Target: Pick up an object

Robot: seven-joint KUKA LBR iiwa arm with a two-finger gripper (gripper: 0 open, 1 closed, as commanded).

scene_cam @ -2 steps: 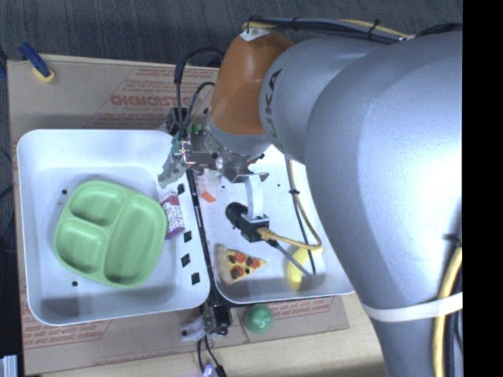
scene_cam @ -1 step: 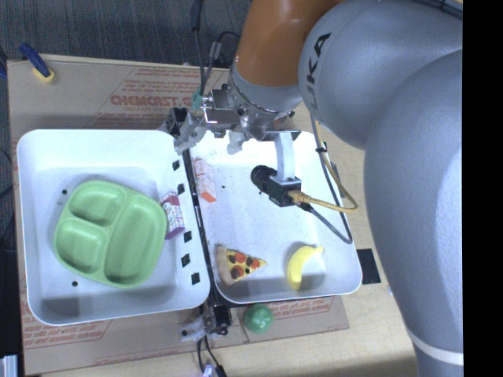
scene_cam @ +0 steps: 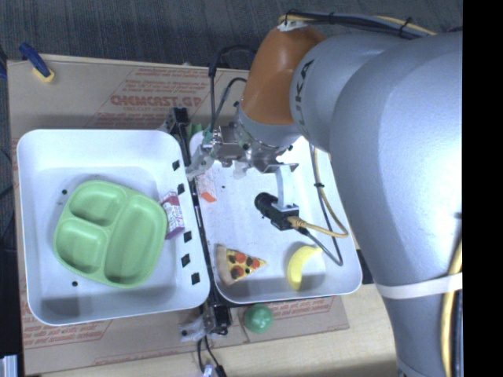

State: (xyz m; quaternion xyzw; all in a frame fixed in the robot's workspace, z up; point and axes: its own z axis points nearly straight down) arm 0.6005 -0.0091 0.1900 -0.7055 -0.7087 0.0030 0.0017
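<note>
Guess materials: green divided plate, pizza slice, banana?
Green divided plate: likely molded plastic, uniform matte colour, soft rounded compartments.
Pizza slice: probably toy plastic or rubber, flat painted-looking toppings.
Banana: likely plastic toy, even yellow with slight sheen; real fruit can't be ruled out.

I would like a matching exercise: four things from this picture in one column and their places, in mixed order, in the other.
Things
1. green three-compartment plastic plate
2. yellow toy banana
3. toy pizza slice
4. small green ball

Places
A. outside the bins, by the near edge
B. left bin
C. right bin, near right corner
D. right bin, near left corner

Pairs: 1-B, 2-C, 3-D, 4-A
</note>
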